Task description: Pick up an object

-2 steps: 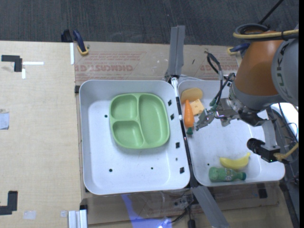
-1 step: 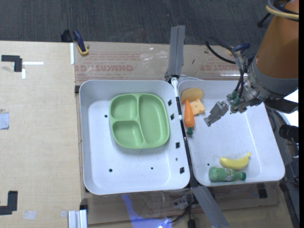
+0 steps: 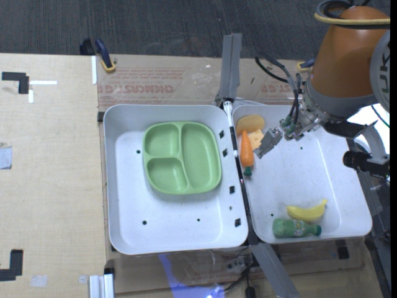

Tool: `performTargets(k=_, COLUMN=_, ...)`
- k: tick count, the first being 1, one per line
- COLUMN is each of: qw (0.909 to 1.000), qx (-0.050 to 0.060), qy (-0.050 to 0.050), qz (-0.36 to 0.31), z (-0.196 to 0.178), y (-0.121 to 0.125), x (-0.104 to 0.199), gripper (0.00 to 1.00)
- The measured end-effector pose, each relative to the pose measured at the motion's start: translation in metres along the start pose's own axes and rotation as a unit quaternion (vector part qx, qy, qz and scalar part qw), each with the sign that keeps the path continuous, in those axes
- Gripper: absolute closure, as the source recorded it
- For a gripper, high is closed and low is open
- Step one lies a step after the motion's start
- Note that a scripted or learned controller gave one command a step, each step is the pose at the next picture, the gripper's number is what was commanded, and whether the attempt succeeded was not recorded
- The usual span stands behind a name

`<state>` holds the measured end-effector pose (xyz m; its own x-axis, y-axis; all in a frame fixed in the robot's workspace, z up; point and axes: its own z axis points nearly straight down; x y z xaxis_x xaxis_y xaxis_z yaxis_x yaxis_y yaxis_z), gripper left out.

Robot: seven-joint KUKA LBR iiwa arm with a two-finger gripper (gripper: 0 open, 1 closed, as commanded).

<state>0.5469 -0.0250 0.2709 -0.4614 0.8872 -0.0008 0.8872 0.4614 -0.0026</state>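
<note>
The two-finger gripper [image 3: 268, 143] hangs low over the right shallow white bin [image 3: 347, 194], beside the orange plastic carrot [image 3: 246, 149], with the tan rounded toy [image 3: 250, 124] just behind that carrot at the bin's back left corner. Whether the fingers are apart or together cannot be told; nothing shows between them. Near the front wall, the yellow plastic banana [image 3: 307, 210] touches the green bottle lying on its side [image 3: 297, 228]. The left shallow white bin [image 3: 124, 216] carries a pale green three-compartment plate [image 3: 182, 158].

I see the arm [image 3: 356, 54] cut off at the right edge; the end effector [image 3: 270, 143] finger state is unresolvable.
</note>
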Motion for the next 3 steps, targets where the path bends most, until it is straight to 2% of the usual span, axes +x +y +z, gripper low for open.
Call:
performTargets(k=1, qw=0.9999, qx=0.0, qy=0.0, qz=0.014, z=0.08, y=-0.012, x=-0.037, gripper=0.0)
performTargets(k=2, qw=0.9992, qx=-0.001, qy=0.0, qz=0.04, z=0.129, y=0.003, x=-0.091, gripper=0.0)
performTargets(k=3, qw=0.9973, qx=-0.001, qy=-0.001, qz=0.074, z=0.172, y=0.061, x=-0.127, gripper=0.0)
